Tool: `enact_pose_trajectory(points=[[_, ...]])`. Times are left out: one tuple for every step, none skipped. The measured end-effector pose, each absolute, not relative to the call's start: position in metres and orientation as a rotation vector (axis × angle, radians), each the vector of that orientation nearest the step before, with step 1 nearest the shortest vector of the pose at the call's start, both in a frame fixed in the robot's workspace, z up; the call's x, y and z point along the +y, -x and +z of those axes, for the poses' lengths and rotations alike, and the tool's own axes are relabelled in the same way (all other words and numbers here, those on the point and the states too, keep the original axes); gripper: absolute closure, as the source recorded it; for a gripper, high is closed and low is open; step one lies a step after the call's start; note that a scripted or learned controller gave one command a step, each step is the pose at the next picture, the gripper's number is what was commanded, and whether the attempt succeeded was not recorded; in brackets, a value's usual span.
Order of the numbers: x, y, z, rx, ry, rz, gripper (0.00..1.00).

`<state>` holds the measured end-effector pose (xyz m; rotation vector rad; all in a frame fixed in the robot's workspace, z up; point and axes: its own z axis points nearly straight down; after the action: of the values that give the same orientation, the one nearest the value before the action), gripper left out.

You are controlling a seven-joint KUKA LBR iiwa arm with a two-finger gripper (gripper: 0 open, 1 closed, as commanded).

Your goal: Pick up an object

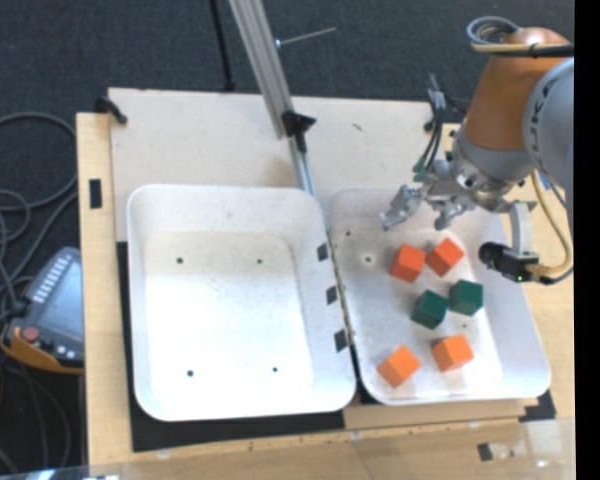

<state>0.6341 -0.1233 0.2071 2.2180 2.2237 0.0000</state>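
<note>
Several small blocks lie in the right bin [510,368]. Two orange blocks [408,263] [445,257] sit side by side near its middle. Two dark green blocks [430,309] [466,297] lie just below them. Two more orange blocks [399,366] [452,352] rest near the front. My gripper [422,211] hangs over the back of the right bin, above and slightly left of the upper orange pair. Its fingers are spread open with nothing between them.
The left bin [140,268] sits beside the right one on the tan bench. A slanted metal pole [265,68] rises from between the bins at the back. Cables and a handheld pendant [50,308] lie on the floor at the left.
</note>
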Motion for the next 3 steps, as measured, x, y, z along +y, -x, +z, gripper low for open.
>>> enact_pose_trajectory(points=[[-0.149, -0.583, 0.098, 2.214, -2.224, 0.004, 0.00], [-0.159, -0.643, 0.098, 2.221, -2.213, 0.005, 0.00], [-0.097, -0.623, 0.097, 2.228, -2.215, 0.001, 0.00]])
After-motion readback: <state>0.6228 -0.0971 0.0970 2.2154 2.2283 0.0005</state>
